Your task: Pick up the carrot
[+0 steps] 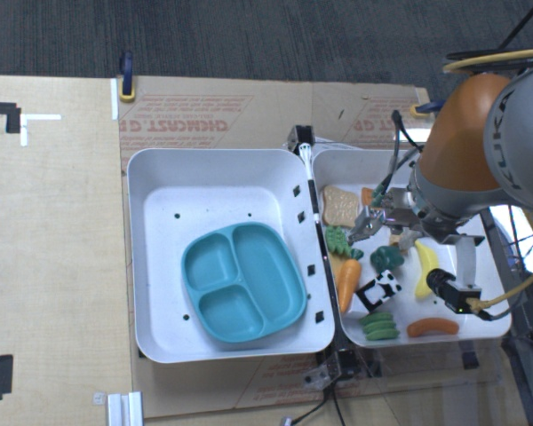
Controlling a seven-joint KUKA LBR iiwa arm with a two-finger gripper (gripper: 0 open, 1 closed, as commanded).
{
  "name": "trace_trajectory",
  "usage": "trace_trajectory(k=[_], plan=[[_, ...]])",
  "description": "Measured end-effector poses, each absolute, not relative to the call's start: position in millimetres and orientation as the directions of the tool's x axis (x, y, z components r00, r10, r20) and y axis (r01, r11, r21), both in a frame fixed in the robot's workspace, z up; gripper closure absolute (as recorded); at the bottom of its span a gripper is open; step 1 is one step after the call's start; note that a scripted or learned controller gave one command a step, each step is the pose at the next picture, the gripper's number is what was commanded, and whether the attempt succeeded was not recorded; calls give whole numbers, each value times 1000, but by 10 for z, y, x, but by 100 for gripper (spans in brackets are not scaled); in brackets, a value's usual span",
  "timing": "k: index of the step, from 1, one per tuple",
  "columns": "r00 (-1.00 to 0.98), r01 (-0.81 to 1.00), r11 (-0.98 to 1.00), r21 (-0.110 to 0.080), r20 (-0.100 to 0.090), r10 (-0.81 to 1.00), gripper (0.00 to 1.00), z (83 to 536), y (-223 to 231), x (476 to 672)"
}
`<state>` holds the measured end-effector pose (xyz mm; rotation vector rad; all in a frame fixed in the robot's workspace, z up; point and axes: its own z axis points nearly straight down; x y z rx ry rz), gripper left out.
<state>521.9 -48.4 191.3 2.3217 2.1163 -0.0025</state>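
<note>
The carrot [346, 282] is orange with a green top and lies near the left wall of the right bin [493, 322], pointing toward the front. My gripper [376, 221] hangs over the middle of that bin, up and to the right of the carrot and apart from it. The arm's orange wrist band [466, 136] and grey body hide the back right part of the bin.
Around the carrot lie a bread slice [342, 206], two green broccoli pieces [338, 240] [388, 258], a black-and-white block [379, 289], a banana [425, 270], a green pod [379, 327] and an orange-red sausage [433, 327]. The left bin [160, 202] holds a teal divided plate [242, 280].
</note>
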Motion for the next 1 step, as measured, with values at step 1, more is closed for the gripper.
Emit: trace_trajectory(k=[1], plan=[[91, 996, -91, -4, -3, 996, 0, 1136, -1331, 5929]])
